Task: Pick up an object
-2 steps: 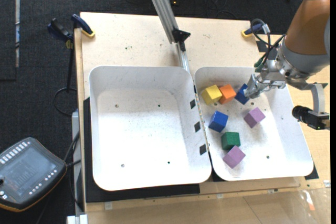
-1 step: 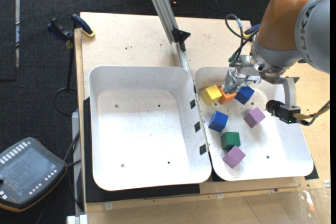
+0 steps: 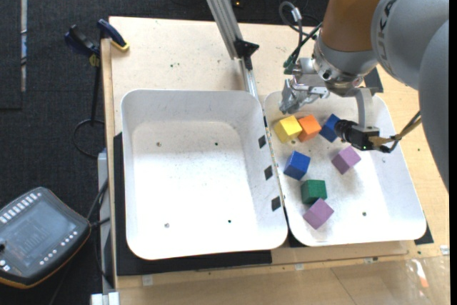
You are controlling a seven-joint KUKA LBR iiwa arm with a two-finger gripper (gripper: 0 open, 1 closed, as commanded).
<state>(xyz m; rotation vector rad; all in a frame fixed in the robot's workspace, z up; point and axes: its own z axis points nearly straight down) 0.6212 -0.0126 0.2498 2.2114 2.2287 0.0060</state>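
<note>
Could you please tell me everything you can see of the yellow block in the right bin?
The yellow block is a small cube with a plain matte face, perhaps painted wood. It sits flat near the back left of the right bin, against the orange block on its right. The pincer hangs just above it, not holding it.

Gripper [image 3: 294,102] above yellow block [image 3: 289,128]

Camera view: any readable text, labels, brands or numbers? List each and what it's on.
None readable.
Teach pendant: its screen and keys show marks, too blurred to read.
Coloured blocks in the right bin: plain faces, no print.
Arm and gripper: no legible label.
</note>
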